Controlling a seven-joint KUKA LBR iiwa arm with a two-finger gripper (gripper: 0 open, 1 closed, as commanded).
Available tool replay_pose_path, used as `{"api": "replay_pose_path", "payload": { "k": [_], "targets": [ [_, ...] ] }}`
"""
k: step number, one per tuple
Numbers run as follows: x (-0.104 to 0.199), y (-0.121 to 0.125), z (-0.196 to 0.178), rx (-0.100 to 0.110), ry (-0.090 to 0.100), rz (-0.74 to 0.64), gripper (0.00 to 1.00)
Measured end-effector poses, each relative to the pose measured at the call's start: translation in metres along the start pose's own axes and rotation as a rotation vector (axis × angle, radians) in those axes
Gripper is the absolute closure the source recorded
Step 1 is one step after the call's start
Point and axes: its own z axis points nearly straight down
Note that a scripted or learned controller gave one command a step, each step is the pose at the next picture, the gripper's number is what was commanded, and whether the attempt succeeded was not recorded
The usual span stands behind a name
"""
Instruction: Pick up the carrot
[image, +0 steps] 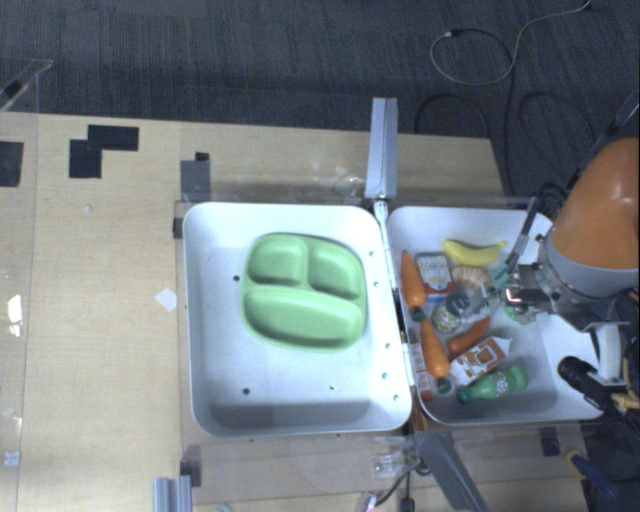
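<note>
- Pale wood bench (90, 330) under two white bins side by side, with dark carpet and loose cables beyond its far edge
- Left bin (215, 400) holds a green divided plate (304, 290) lying flat near its middle
- Right bin (560, 395) holds a clutter of small things along its left half
- One carrot (411, 279) lies just inside the right bin's left wall, lengthwise along it
- A second carrot (433, 350) lies nearer the camera, also close to that wall, and a third orange piece (469, 336) slants beside it
- A banana (474, 252) sits at the far side, a green bottle (492, 385) at the near side, a small jar (450, 316) between the carrots
- The arm (600, 225) comes in from the right, with its gripper (512, 293) over the bin's middle
- The carrots are left of the gripper, apart from it, none between its fingers
- Whether those fingers are spread or pressed together I cannot tell
</note>
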Motion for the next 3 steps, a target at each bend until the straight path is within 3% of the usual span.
{"api": "replay_pose_path", "payload": {
  "k": [1, 2, 3],
  "targets": [
    [0.004, 0.062, 0.101, 0.001, 0.0, -0.009, 0.0],
    [0.01, 0.078, 0.118, -0.01, -0.003, -0.192, 0.0],
    [-0.016, 0.093, 0.119, -0.01, -0.002, -0.342, 0.0]
  ]
}}
